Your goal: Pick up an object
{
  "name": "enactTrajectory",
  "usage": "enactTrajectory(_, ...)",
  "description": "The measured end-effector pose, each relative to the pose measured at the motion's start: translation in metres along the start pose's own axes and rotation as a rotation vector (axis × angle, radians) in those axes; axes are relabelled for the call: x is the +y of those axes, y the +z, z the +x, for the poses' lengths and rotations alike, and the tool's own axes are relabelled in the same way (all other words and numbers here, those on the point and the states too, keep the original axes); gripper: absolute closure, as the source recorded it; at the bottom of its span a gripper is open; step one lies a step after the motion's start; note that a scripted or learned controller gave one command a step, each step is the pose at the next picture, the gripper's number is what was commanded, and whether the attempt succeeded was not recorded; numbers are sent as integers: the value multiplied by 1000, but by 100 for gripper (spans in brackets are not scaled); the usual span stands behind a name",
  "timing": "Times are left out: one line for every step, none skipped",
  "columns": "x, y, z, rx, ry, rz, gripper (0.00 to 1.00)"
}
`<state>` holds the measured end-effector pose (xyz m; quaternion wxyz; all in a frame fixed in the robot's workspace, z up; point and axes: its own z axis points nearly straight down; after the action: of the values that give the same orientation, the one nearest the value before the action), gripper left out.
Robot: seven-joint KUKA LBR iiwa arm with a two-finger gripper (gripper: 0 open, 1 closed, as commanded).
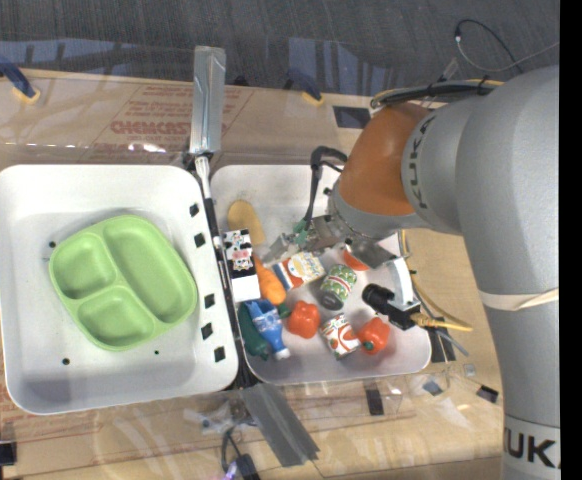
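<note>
Clutter is recorded in the right bin: a soda can, red pepper, carrot, blue bottle, packed close. The end effector is seen just above the can; whether it is open or closed cannot be told. A green tray is held in the left bin. Risk is judged: crowded neighbours may be nudged, or a round item squeezed aside.

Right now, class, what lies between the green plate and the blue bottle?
In the camera view, the two bins' adjoining white rims lie between the green plate and the blue bottle.
</note>
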<state>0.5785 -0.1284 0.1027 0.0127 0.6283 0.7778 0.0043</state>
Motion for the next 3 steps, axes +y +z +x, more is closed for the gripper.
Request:
enactTrajectory(-30,0,21,2,233,-2,0)
enactTrajectory(-62,0,36,-3,313,-4,0)
enactTrajectory(-84,-1,49,-4,418,-8,0)
